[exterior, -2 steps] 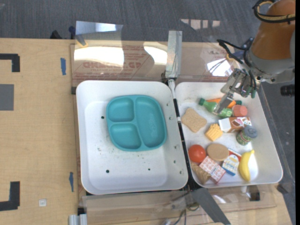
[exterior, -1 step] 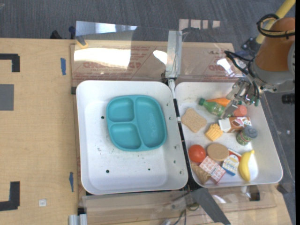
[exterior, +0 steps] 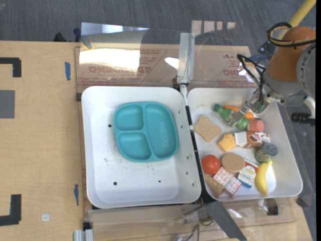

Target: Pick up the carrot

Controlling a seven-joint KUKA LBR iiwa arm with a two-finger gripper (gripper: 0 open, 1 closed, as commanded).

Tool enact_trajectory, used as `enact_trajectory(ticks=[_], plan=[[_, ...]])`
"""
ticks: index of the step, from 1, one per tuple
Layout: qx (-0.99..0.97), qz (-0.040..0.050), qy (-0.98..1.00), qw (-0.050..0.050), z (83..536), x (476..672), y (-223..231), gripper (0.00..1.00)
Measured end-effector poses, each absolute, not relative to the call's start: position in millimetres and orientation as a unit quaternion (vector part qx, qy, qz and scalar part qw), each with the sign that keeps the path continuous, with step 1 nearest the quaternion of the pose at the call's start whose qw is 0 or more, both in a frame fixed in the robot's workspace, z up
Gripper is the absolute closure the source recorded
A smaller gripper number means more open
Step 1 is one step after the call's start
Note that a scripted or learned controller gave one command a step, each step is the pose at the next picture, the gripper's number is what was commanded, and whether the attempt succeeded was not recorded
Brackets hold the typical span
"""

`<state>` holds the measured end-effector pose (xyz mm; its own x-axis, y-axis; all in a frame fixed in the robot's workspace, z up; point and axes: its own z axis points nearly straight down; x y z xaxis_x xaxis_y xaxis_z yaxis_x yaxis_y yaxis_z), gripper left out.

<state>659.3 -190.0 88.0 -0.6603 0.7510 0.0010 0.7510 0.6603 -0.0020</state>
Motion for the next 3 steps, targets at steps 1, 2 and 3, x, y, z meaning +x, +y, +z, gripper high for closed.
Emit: enact_trajectory(ticks=[1,2,3], plan=[[-0.41,0.0021,-0.912,0.002,100,659.5,-189,1.0],[-0.448,-0.0017,-0.894,-0.006,175,634.1,-163,1.0],[-0.288,-0.0005,-0.958,-0.005,126,628.6,-142,1.0]])
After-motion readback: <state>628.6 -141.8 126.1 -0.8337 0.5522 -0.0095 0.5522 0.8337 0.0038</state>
